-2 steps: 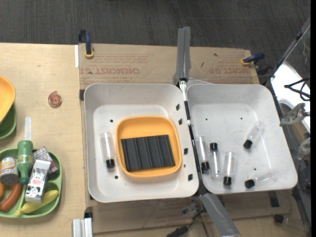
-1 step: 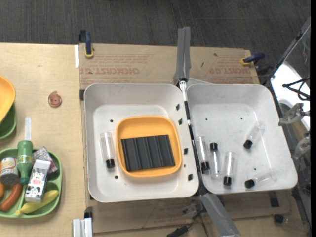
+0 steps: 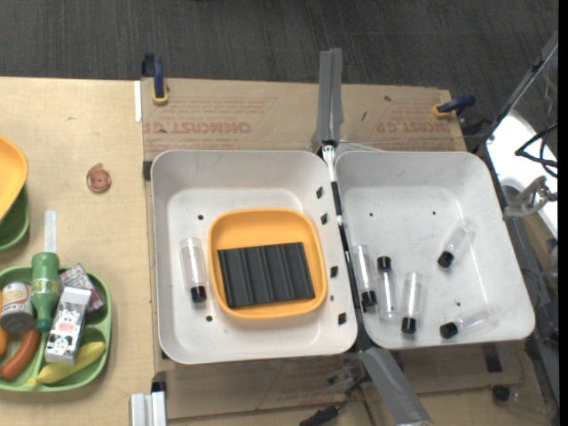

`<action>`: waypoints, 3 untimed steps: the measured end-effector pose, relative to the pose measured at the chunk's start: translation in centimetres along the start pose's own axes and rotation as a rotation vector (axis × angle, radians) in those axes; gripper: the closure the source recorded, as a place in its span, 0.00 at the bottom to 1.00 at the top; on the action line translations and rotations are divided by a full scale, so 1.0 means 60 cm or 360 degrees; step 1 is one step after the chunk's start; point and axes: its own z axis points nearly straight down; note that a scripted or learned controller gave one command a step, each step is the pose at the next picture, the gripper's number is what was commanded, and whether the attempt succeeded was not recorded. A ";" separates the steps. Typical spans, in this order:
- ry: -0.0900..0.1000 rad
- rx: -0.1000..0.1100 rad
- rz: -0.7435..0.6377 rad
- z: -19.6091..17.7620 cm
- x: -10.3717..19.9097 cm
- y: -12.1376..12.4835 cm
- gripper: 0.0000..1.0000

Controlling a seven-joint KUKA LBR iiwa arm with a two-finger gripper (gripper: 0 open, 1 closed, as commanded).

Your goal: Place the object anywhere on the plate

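The robot's own look cannot be told.

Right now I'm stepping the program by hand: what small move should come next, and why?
Probably bring the arm in over the right white bin above one clear plastic vial with a black cap. Several such vials lie loose there, and the orange plate in the left bin carries just a dark ribbed block.

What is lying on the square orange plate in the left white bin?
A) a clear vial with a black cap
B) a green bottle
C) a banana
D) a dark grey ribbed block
D: a dark grey ribbed rectangular block rests on the square orange plate.
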 end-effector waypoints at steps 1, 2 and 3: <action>0.0003 -0.0007 -0.0598 0.055 -0.006 -0.002 0.00; 0.0002 -0.0005 -0.0552 0.107 0.010 0.004 0.00; -0.0001 -0.0003 -0.0992 0.053 0.001 0.001 0.00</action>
